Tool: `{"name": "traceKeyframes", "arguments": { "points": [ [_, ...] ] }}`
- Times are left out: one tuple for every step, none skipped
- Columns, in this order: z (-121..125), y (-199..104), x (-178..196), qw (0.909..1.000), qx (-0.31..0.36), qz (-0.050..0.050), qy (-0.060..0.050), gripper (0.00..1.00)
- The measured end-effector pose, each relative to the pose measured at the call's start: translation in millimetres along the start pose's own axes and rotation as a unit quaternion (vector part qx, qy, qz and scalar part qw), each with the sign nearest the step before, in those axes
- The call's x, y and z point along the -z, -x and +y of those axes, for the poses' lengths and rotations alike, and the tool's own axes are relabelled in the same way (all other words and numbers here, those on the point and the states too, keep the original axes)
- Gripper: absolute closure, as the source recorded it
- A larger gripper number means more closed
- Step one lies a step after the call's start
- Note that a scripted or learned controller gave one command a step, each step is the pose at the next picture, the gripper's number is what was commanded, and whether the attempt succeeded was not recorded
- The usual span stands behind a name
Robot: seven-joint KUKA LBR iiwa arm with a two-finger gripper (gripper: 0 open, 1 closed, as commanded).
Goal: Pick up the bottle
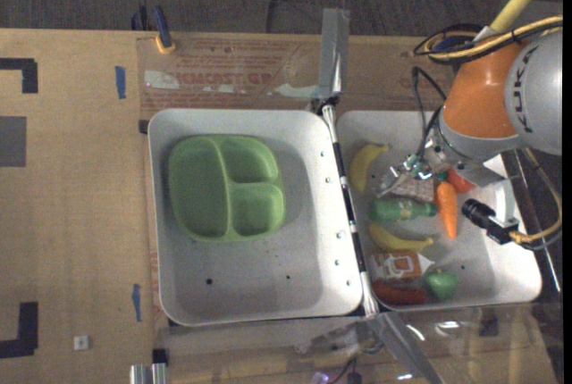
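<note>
Two shallow white bins sit side by side on the tabletop (71,221). The left bin (179,284) holds a green divided plate (227,187) with three compartments. The right bin (523,279) holds the remaining items. The bottle (404,210) (green, with a label) lies on its side near the middle of the right bin. One banana (365,164) lies toward the upper left of this bin, and a second banana (399,239) lies just below the bottle. A carrot (446,209) stands roughly vertical in the view, just right of the bottle. A small carton (399,266) with an orange label lies below the second banana, with a red pepper (399,292) under it and a green pepper (441,284) beside it. The gripper (404,179) sits directly above the bottle, at the end of the grey arm (500,101) with its orange band. Whether the fingers are spread or closed cannot be determined, as the wrist and cables obscure them. No item is visibly held.
</note>
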State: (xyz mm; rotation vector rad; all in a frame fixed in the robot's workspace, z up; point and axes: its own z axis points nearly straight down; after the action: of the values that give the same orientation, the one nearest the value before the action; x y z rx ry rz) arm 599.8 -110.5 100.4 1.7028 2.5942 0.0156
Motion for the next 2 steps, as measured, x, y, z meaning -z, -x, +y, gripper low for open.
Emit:
{"name": "traceKeyframes", "arguments": {
  "points": [
    [2.9, 2.2, 12.8, 1.0000, 0.000, -0.004, 0.005, 1.00],
    [2.8, 2.2, 12.6, 1.0000, 0.000, -0.003, 0.004, 0.00]
  ]
}}
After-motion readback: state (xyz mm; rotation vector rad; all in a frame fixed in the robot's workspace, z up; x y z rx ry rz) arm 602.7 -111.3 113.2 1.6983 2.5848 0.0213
